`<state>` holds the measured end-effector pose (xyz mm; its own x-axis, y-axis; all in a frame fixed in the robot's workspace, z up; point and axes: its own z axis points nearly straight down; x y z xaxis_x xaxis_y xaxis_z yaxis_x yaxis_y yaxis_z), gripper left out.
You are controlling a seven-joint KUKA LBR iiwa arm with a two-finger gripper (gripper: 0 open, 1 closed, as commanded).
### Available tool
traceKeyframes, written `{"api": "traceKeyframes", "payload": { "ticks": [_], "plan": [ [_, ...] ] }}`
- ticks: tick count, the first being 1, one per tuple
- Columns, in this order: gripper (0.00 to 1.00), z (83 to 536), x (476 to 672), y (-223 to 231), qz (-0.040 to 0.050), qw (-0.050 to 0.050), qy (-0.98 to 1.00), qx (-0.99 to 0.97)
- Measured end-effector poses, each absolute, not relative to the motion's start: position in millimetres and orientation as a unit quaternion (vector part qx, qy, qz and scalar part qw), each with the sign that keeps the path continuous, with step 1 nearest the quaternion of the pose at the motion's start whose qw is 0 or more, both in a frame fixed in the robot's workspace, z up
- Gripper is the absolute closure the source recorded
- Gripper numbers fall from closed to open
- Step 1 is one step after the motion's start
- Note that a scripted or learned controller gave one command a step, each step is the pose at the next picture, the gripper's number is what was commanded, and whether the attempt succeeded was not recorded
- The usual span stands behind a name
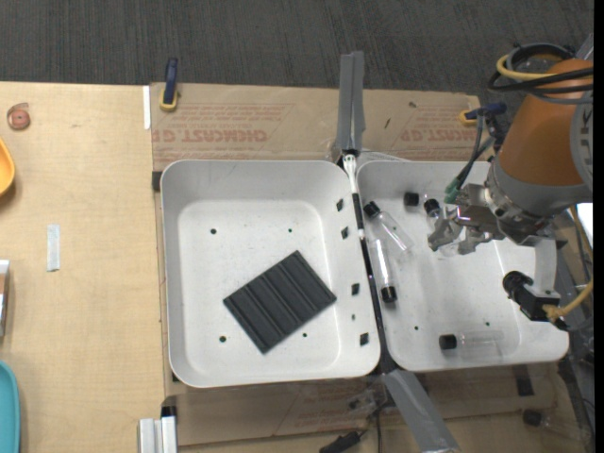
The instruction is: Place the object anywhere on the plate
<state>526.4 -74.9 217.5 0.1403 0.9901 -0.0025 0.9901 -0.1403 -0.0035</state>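
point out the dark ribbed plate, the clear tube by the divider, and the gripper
dark ribbed plate (280, 301), camera view, middle of its ridged top
clear tube (381, 269), camera view, midway along its transparent body
gripper (451, 238), camera view, at the metal finger ends

You see the arm (543, 149) as a broad orange band over a grey wrist housing. Yellow and black cables loop above the band; a blue-green lead runs down its left side. The gripper (458, 234) is bare silver metal, details blurred. A black fitting, possibly a connector, sits below the wrist.
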Motion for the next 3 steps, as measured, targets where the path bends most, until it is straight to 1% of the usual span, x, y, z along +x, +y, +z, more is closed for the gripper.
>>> {"api": "traceKeyframes", "payload": {
  "ticks": [1, 2, 3],
  "plan": [
    [1.0, 190, 548.4, -21, 0.0024, 0.001, -0.656, -0.754],
    [1.0, 190, 516.4, 44, 0.0023, 0.001, -0.704, -0.71],
    [1.0, 190, 611.8, 71, 0.0023, 0.001, -0.74, -0.672]
  ]
}}
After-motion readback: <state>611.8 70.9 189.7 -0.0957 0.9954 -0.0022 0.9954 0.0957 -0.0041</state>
